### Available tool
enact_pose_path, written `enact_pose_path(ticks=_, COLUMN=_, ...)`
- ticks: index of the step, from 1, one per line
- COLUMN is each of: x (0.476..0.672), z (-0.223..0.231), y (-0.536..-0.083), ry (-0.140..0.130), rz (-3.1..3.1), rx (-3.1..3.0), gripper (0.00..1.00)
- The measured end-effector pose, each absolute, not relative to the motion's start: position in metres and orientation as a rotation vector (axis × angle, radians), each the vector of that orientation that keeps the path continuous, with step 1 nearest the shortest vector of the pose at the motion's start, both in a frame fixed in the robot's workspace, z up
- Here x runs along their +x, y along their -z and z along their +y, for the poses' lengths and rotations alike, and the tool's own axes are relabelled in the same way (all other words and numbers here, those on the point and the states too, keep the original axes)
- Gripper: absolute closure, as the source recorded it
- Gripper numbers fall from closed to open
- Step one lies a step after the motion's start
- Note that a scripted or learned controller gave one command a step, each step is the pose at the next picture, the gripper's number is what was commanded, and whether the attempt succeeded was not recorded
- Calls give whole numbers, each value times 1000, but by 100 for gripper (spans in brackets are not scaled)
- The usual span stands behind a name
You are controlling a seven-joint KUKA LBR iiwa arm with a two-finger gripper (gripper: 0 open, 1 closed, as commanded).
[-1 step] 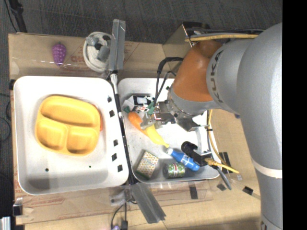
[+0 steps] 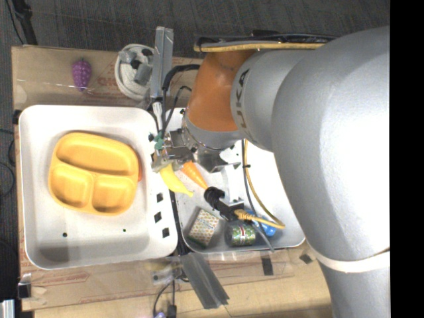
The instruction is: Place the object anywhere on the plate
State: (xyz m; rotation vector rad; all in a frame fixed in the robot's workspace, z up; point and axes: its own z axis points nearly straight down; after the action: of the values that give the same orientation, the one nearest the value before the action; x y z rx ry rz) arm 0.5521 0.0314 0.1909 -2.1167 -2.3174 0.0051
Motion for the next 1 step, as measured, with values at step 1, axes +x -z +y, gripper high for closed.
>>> enact_pose_path(ticks=1, x=561, z=129, y=-190, ry=-5, rz=-2424, rx=-1993, gripper=100)
